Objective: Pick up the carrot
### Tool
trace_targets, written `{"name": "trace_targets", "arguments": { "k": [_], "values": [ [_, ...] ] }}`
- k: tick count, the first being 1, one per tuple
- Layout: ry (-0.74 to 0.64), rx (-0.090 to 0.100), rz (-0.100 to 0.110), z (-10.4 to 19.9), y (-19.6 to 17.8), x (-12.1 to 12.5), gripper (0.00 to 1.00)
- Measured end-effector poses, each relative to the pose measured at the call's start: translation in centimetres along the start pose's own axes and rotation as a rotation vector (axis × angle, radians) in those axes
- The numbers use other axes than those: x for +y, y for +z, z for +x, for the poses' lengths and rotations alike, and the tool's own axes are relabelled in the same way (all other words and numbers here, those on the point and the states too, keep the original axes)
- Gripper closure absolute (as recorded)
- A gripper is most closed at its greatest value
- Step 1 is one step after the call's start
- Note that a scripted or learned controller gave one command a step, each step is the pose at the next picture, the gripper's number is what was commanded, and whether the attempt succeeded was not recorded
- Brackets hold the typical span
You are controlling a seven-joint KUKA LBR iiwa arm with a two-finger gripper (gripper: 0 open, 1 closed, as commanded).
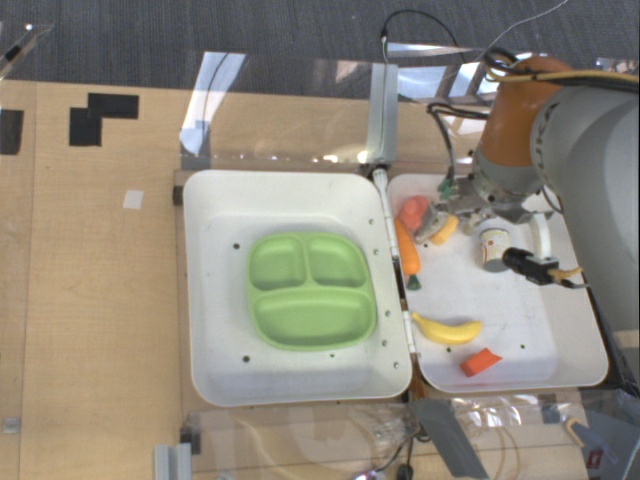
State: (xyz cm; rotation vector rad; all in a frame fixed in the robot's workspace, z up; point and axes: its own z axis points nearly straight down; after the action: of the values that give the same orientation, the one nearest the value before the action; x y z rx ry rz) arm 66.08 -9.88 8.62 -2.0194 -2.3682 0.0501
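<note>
The gripper [447,211] hangs low in the right bin [540,358], arm reaching from the right; its opening cannot be told. Far left, one green tray [310,290]. Just left, one carrot [407,250] along the wall. Below it, one banana [447,328].

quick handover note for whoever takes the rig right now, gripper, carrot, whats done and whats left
Gripper: low over the top of the right bin; whether it is open or shut cannot be told.
Carrot: lies along that bin's left wall, to the gripper's left, nothing gripping it.
Nearby: a red piece above the carrot, a banana and an orange block lower down. The green tray sits in the left bin.
Done: nothing visible.
Left: grasp and lift the carrot.
</note>
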Motion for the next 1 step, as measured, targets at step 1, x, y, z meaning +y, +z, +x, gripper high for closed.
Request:
{"name": "trace_targets", "arguments": {
  "k": [1],
  "values": [
    [-0.010, 0.011, 0.009, 0.67, -0.72, 0.10, 1.00]
  ]
}}
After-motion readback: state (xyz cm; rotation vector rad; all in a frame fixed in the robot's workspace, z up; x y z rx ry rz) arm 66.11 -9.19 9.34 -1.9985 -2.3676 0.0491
